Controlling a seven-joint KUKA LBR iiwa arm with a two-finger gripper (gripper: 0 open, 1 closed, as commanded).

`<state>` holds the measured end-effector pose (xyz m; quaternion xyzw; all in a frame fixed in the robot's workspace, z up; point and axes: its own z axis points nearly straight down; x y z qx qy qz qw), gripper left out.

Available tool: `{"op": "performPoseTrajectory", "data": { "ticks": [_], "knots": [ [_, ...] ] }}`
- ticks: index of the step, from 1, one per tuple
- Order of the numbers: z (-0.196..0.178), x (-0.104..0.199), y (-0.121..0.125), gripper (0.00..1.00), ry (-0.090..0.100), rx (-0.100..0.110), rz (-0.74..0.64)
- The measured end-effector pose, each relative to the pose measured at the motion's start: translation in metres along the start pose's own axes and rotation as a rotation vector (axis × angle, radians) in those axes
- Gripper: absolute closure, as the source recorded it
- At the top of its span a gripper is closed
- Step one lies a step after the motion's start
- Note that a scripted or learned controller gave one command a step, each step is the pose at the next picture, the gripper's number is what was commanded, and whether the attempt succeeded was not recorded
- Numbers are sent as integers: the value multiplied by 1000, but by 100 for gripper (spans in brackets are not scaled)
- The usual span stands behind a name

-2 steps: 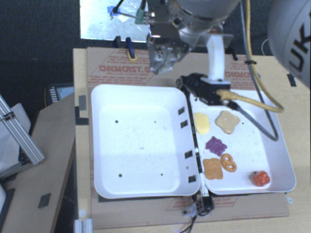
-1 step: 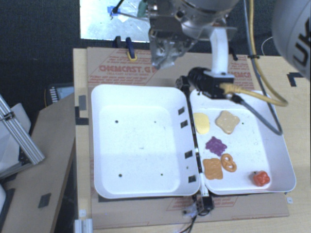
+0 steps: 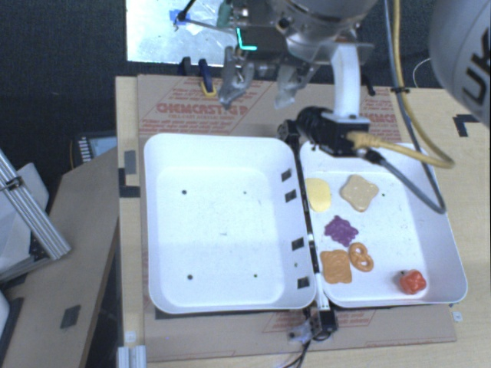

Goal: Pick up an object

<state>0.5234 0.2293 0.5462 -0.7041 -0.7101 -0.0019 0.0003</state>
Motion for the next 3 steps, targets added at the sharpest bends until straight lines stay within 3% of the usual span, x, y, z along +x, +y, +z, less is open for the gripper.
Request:
{"op": "performPoseTrajectory", "data": {
  "ticks": [1,2,3],
  "knots": [
    [-12,0,0,100,2,-2,-3],
    [-23,1,0,100,3,-4,-7],
    [-22,1,0,0,3,-3,-8]
  ]
}}
